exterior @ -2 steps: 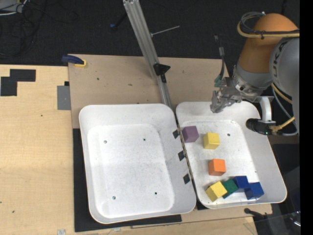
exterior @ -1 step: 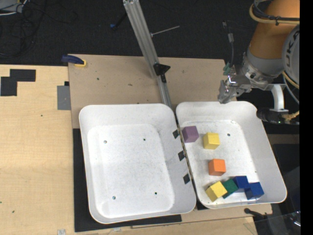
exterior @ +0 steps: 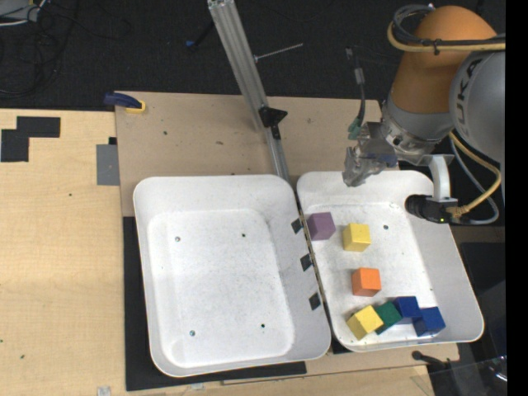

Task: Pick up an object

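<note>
Tool (exterior: pixel 360 172) hangs over right bin's (exterior: pixel 462 304) far rim; its grip state unreadable from here. Below lie purple cube (exterior: pixel 320 225), yellow cube (exterior: pixel 357 237), orange cube (exterior: pixel 366 281).

A robotics lab is indicated. A grey and orange arm (exterior: pixel 437 81) is mounted beside a plywood bench (exterior: pixel 190 134) bearing 2 white bins (exterior: pixel 157 221). An aluminium strut (exterior: pixel 243 64) and loose cables (exterior: pixel 25 2) are seen against dark flooring.

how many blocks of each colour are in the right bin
purple block: 1
yellow blocks: 2
orange block: 1
green block: 1
blue blocks: 2
total: 7
</note>
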{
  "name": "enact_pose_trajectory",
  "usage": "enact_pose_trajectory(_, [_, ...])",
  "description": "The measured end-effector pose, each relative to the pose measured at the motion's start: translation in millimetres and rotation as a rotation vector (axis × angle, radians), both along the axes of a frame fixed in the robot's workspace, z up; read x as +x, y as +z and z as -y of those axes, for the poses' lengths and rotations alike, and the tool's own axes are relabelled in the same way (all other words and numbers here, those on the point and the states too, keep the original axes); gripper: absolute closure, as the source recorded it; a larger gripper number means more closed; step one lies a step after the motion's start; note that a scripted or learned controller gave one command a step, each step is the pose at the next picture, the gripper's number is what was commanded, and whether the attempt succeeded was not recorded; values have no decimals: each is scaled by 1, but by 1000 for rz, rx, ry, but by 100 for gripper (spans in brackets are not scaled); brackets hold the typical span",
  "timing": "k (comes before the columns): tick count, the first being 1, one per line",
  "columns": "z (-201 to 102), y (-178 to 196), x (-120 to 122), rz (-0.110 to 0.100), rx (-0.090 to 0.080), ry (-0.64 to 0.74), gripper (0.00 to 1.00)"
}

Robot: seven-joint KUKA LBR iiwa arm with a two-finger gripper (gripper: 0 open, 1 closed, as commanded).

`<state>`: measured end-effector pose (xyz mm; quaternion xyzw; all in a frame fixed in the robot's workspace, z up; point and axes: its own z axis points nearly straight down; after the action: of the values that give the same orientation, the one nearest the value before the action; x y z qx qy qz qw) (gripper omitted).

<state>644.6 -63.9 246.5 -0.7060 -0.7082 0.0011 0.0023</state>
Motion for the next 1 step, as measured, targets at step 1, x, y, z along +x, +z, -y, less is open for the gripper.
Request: enact_pose_trajectory(1, [-48, -14, -26, -2, 0, 0, 100])
